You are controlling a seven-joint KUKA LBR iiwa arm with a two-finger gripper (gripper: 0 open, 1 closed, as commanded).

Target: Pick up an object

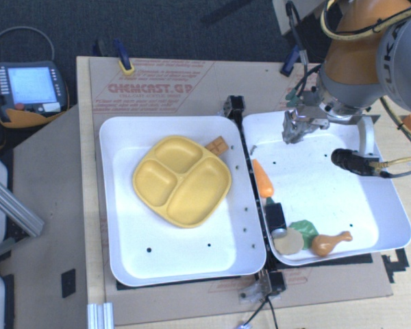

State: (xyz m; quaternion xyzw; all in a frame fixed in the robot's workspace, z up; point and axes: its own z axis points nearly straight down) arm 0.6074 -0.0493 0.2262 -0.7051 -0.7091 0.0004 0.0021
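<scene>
Hovering above the right bin (pixel 370 184)'s far edge: gripper (pixel 296 130), grip state impossible to tell. Lying at that bin's near-left corner, partly overlapping: carrot (pixel 262 178), drumstick (pixel 331 241).

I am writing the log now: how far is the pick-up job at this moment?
Nothing looks picked yet. The hand hovers over the far end of the right bin, with nothing seen in it. The carrot, the drumstick and the yellow plate lie in the bins. Reaching, gripping and lifting remain.
</scene>
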